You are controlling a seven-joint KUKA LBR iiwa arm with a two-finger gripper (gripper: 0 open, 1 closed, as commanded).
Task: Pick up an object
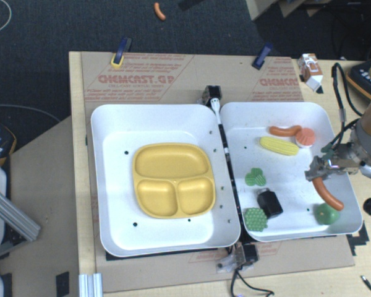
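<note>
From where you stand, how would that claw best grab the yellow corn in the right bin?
Take the corn across its middle, coming straight down from above. It lies flat and long, running left to right, so its narrow width suits a pinch. The orange sausage sits close behind it, so keep the tool centred.

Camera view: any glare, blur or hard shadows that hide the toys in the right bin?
Camera view: even, soft light; right bin bright but not blown out; corn, black block and sausage read clearly, slightly soft; gripper a little blurred; shadows faint.
</note>
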